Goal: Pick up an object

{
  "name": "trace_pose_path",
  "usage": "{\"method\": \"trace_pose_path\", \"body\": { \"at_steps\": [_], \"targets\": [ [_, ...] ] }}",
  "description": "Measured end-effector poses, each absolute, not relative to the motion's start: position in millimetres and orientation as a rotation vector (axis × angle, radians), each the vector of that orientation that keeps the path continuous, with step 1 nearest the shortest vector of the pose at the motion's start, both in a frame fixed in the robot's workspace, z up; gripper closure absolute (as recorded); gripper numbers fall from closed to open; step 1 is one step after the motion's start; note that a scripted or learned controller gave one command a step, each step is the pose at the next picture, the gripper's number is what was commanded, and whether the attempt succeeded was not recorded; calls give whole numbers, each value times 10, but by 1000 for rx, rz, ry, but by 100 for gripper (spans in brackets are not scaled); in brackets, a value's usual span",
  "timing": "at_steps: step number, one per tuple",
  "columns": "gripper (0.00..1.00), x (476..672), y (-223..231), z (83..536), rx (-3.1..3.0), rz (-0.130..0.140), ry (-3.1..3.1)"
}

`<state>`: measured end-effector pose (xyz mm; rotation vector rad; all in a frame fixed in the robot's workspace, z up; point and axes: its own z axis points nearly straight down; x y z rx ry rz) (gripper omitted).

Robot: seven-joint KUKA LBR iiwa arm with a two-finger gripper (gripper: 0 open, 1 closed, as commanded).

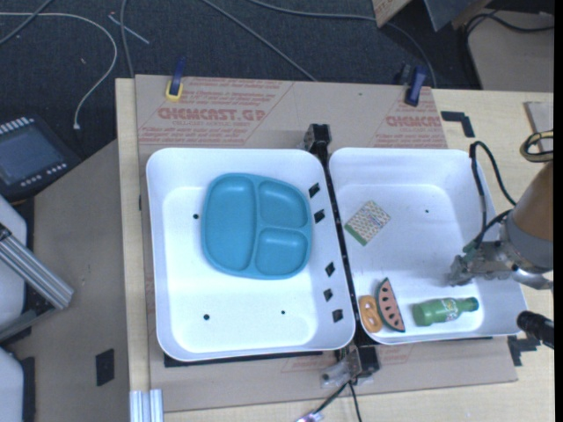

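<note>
Bright, even light; perhaps slightly soft.

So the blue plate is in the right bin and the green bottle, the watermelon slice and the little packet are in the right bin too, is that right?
Not quite. The blue plate lies in the left bin, as the camera view shows. The green bottle, the watermelon slice and the little packet are in the right bin, as you said.

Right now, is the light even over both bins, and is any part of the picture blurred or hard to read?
In the camera view, the light is soft and even; the left bin and right bin look bright white, with faint shadows under the blue plate. The gripper is small and slightly blurred.
</note>
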<state>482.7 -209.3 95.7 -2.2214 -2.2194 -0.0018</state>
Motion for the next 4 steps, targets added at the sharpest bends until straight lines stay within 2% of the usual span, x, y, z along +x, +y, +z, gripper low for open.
{"method": "trace_pose_path", "body": {
  "at_steps": [2, 3, 4],
  "targets": [
    [100, 4985, -2133, 1946, -2223, -4, -2228],
    [100, 4999, -2136, 2351, -2224, -4, -2227],
    [100, 5040, -1546, 2252, -2212, -2, -2225]
  ]
}}
